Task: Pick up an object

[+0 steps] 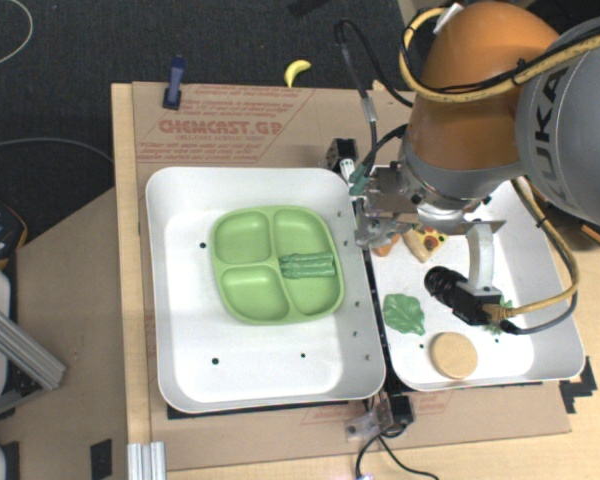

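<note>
Cardboard-topped desk. At the right bin near its left rim, end effector low beside a small tan piece (released or clenched: cannot tell). Nothing visibly held; grasp and lift not yet done.

A green plate with four parts lies flat in the left bin. A bumpy green strip lies on its right side. In the right bin lie a green leaf, a round tan disc and a small tan piece.

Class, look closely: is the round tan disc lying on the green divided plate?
No, the disc lies in the other bin, apart from the plate.
</note>
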You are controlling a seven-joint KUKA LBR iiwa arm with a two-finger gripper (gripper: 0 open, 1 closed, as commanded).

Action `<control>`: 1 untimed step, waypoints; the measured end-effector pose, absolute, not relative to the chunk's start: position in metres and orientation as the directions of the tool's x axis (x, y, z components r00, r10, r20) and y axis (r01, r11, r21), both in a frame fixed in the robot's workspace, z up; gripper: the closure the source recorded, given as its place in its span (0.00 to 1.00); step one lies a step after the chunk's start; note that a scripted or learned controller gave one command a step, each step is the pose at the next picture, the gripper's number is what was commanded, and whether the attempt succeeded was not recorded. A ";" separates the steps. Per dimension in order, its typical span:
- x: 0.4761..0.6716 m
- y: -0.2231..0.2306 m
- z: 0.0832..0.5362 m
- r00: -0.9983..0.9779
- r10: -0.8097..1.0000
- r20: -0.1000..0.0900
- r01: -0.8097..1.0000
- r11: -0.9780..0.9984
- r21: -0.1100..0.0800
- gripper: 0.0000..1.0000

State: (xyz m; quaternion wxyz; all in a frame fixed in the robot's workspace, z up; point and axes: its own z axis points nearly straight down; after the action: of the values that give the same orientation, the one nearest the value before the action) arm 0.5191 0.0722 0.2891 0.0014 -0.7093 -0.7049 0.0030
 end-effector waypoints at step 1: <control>0.479 0.044 0.410 0.001 1.000 0.001 1.000 -0.001 0.012 1.00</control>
State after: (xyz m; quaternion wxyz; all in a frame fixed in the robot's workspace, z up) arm 0.4787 0.0442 0.4101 -0.0037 -0.7076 -0.7066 -0.0047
